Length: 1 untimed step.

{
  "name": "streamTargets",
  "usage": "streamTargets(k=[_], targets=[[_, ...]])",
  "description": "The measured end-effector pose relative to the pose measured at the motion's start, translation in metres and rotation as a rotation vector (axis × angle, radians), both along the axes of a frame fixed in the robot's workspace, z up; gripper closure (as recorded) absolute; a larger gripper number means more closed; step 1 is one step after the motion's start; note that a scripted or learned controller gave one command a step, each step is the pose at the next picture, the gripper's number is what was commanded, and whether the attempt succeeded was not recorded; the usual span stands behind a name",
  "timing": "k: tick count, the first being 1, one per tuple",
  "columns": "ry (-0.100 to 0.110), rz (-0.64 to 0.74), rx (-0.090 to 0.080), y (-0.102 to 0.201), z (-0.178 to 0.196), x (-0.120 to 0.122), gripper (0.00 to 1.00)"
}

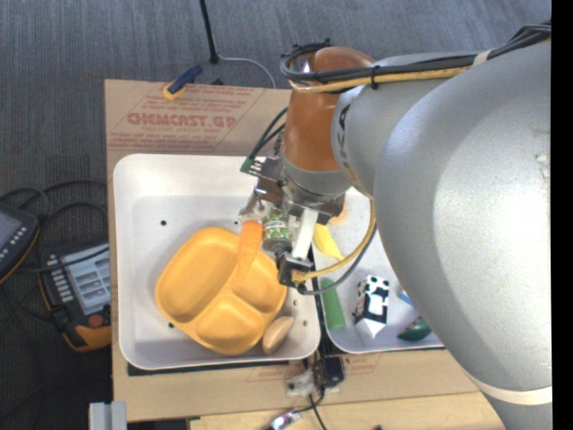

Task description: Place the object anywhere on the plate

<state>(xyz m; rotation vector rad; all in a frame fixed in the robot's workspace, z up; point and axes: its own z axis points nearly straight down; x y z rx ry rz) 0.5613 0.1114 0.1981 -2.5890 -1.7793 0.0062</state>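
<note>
The arm reaches in from the right of the frame, and its gripper (285,240) hangs low over the right-hand part of the yellow plate (201,280), which lies tilted in the left bin (143,186). An orange, carrot-like stick (244,251) lies along the plate's middle ridge, its upper end right at the gripper. Whether the fingers are closed on it or already parted I cannot tell; the wrist and cables hide them.

By my reading, the step in hand is the placing itself: the stick is over or on the plate, so the task looks nearly finished. The next move calls for the fingers to let go cleanly, if they have not, and for the arm to lift straight up without dragging the stick off the sloping plate.

The stick is slim, smooth and bright orange, a little darker than the plate, and it runs from upper right to lower left. A pale, egg-like thing (277,333) rests against the plate's lower right edge.
</note>
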Motion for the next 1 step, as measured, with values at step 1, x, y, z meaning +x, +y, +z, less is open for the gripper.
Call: streamTargets(k=[1], targets=[[0.000, 0.000, 0.000, 0.0000, 0.0001, 0.0001, 0.00]])
